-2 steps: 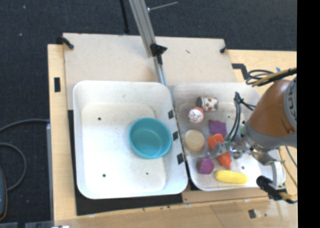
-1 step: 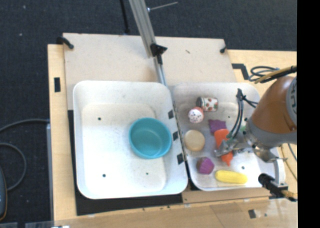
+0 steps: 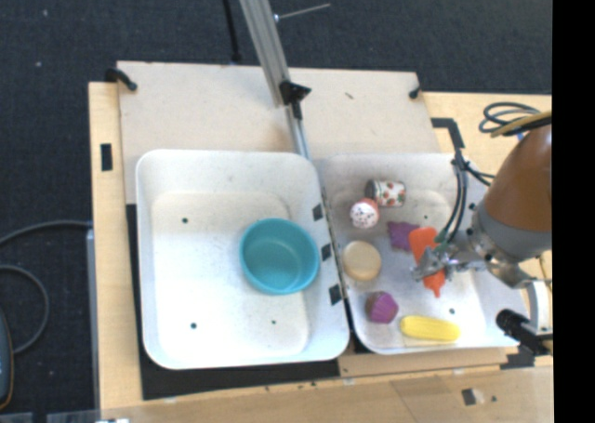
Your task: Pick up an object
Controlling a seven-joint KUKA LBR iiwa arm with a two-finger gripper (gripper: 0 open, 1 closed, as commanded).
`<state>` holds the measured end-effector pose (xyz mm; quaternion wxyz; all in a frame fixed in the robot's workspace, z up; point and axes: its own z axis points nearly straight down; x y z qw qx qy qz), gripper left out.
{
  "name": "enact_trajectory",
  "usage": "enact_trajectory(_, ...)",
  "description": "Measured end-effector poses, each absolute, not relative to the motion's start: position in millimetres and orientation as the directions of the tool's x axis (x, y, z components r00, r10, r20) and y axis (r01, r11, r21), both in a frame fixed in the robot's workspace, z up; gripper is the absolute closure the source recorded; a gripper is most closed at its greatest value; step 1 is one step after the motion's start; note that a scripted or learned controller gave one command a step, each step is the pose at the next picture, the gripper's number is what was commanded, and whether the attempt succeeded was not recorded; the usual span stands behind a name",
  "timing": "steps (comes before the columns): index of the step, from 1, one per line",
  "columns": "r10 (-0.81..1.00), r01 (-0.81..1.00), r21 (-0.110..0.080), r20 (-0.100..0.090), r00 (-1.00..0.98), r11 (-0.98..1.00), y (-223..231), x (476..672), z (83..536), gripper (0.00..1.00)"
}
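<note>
Yellow banana-shaped toy (image 3: 429, 327): right bin (image 3: 465, 342), front edge, just below the gripper (image 3: 433, 272); long axis across the bin, left to right. Gripper: lowered into right bin from the arm (image 3: 521, 198) at right; orange-tipped; grip state cannot be told. Purple object (image 3: 403, 233): just above-left of gripper. Purple ball (image 3: 381, 306): lower left. Tan disc (image 3: 362, 260): left. White-and-red ball (image 3: 364, 214) and patterned cup (image 3: 388, 193): farther up-left. Blue bowl (image 3: 279, 256): left bin (image 3: 186, 226), well apart.
</note>
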<state>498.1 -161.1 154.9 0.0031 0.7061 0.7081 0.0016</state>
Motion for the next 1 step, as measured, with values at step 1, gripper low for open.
enact_trajectory(1,1.000,1.000,0.007,-0.003,-0.004,0.004,-165.8,501.7,198.9,1.00)
